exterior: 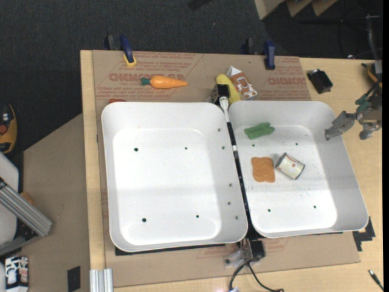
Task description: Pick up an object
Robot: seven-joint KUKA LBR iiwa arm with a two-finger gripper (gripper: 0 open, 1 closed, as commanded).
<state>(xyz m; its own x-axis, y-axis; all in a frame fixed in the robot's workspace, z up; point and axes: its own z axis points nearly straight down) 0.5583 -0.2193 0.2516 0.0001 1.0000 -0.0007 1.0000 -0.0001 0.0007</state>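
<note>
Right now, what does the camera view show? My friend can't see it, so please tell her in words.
Two white bins sit side by side on a bench; the right bin holds a green piece, an orange slice and a small can. A toy carrot lies behind the left bin, and the robot's gripper hovers at the right bin's edge.

Robotics lab / test cell, not a home. Evidence: worktop (91, 163) is a plywood sheet w/ printed cardboard (200, 72) held by blue clamps (269, 55) at top centre; two white bins (115, 181) fixed side by side; aluminium extrusion (24, 208) at lower left; cables (255, 278) at bottom centre; dark carpet (91, 11) across upper left; toy food as test props.
</note>
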